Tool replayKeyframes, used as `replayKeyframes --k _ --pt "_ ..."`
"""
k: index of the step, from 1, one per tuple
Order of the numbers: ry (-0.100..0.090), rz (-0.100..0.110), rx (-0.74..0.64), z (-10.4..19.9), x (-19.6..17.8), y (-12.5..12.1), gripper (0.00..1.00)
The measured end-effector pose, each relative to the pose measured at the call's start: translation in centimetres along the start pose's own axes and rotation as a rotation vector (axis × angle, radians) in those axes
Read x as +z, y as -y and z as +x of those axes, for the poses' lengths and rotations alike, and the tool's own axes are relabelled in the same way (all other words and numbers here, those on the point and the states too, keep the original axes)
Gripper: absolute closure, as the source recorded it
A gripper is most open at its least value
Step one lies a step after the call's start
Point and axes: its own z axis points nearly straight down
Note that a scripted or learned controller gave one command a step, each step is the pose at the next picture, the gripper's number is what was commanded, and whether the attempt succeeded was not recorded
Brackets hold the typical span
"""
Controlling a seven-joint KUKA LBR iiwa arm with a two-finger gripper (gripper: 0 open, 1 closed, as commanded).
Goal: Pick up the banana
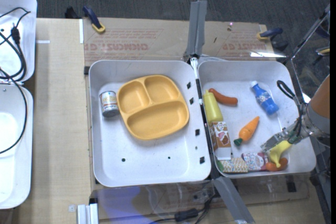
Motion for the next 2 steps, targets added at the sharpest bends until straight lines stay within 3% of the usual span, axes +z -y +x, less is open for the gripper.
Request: replayKeyframes --k 1,2 --pt "0.003 -0.001 0.001 -0.07 -0.87 -0.04 1.00" --pt "0.003 -0.001 0.002 -0.08 -0.87 -0.03 0.00"
